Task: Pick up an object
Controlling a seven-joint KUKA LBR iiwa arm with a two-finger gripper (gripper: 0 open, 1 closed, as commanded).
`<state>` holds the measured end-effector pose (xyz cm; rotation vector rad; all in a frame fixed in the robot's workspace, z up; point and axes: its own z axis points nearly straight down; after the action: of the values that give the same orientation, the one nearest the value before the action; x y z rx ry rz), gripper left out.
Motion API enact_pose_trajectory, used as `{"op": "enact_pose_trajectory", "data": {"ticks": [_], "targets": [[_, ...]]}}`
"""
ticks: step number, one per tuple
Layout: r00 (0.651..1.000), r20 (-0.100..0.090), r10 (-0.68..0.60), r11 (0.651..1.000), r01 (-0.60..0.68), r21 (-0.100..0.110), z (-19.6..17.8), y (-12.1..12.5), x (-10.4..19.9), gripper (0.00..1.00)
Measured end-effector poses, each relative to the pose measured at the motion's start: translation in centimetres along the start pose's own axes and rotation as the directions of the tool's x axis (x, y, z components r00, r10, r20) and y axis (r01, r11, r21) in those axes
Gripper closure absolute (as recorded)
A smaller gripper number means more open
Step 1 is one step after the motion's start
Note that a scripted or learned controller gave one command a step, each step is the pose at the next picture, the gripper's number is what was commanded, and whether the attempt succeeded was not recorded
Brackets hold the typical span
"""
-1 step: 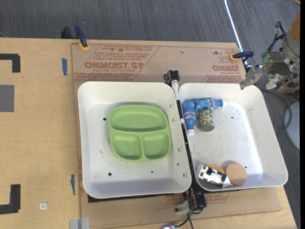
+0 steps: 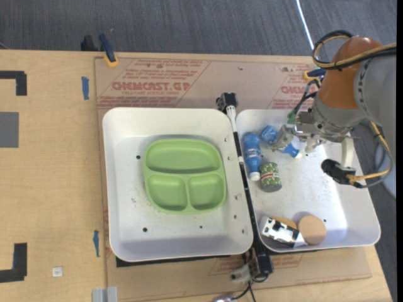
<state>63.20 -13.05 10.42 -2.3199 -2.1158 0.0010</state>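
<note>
Blue bottle (image 2: 252,153) lies left of the pincer (image 2: 295,141), whose state I cannot tell.

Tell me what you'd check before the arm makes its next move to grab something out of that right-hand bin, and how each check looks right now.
1. Objects within reach: ok. The right bin holds a blue bottle, a green speckled can, a tan ball and a black-and-white item.
2. Gripper over that bin: ok, near its upper part, beside small blue pieces.
3. An object between the fingers: cannot tell; the wrist hides them.
4. Target standing apart: not ok. The bottle and can lie close together, and the ball touches the black-and-white item.
5. Left bin out of the way: ok; its green divided tray sits apart from the arm.
</note>
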Motion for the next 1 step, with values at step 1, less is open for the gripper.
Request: {"op": "enact_pose_trajectory", "data": {"ticks": [1], "targets": [[0.96, 0.004, -0.281, 0.96, 0.281, -0.005, 1.86, 1.61, -4.67, 0.0]]}}
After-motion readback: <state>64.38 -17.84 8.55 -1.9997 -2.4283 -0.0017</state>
